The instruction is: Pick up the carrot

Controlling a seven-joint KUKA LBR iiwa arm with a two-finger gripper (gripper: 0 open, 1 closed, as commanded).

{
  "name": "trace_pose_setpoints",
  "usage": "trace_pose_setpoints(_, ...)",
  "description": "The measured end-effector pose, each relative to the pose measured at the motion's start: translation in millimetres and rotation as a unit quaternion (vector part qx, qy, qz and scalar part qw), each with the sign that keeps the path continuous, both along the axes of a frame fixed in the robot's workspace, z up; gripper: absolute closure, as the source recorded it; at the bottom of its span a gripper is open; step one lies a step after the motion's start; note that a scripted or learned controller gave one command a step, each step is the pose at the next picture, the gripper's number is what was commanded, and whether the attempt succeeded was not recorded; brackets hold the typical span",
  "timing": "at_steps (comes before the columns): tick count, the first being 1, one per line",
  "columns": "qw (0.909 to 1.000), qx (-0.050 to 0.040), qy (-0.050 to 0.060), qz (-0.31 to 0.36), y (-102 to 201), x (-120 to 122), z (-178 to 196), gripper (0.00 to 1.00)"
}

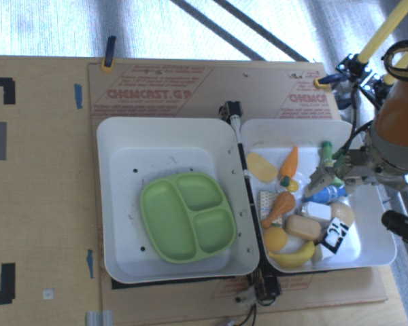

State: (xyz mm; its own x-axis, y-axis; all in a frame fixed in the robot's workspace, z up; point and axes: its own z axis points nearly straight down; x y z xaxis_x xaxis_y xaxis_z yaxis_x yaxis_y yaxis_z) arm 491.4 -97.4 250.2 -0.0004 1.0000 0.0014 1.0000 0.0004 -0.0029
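Right now the carrot (290, 161) lies untouched in the right bin (377, 250) beside a yellow chip (262, 168), and the gripper (324, 180) hovers just beside it, fingers apart, needing to slide over and down.

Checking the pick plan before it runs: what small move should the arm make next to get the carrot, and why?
Probably shift the hand left, toward the carrot. The hand hangs over the right bin beside a blue bottle; the carrot lies apart from it, near the bin's upper middle.

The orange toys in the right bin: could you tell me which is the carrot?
The carrot, the slim tapered one farthest back; the chicken leg is stubbier.
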Motion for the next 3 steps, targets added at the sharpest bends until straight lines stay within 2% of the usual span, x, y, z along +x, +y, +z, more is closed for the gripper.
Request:
trace_pose_setpoints(1, 0.9995, -0.0009, -0.001, 0.031, 6, 84, -23, 0.0)
trace_pose_setpoints(2, 0.9999, 0.0002, -0.005, 0.01, -2, 118, -150, 0.0)
trace_pose_setpoints(3, 1.0, -0.0007, -0.003, 0.009, -3, 117, -142, 1.0)
